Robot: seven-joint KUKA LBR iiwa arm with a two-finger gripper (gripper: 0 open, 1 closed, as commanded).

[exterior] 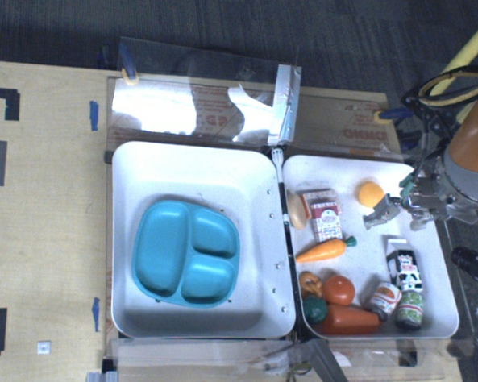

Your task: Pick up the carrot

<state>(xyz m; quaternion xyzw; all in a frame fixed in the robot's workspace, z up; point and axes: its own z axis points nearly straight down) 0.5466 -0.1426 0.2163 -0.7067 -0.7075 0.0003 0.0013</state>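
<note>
The claw hangs open and empty beside the carrot (lying aslant); best to straddle its thick middle squarely.

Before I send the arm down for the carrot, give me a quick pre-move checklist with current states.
1. Carrot visible in right bin: ok.
2. Carrot's top free of items: ok.
3. Room around it: not ok; red-labelled packet lies close to its upper side.
4. Gripper above carrot: not ok; it sits up and to the right, near the small orange fruit.
5. Nothing between the fingers: ok.
6. Finger opening: ok, open.
</note>
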